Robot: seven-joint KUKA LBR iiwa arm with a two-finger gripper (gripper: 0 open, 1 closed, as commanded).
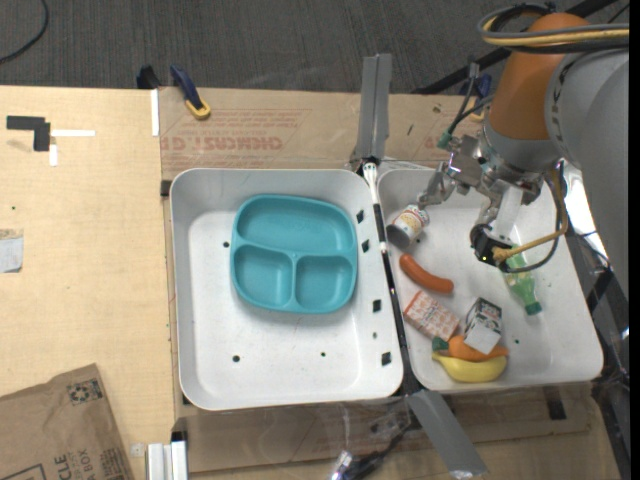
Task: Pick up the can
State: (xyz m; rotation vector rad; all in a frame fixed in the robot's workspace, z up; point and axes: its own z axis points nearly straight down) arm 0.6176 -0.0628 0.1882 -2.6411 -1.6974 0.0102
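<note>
The can [406,226], silver with a tan label, lies on its side at the left edge of the right bin [570,298], close to the divider. My gripper [466,214] hangs over the far part of that bin, just right of the can and apart from it. Its fingers are spread open with nothing between them; one fingertip [438,190] is near the can's upper right.
The right bin also holds a red sausage [427,274], a red box [432,317], a small carton [483,326], a banana [470,369] and a green bottle [522,286]. A teal divided plate [295,253] sits in the left bin [200,358].
</note>
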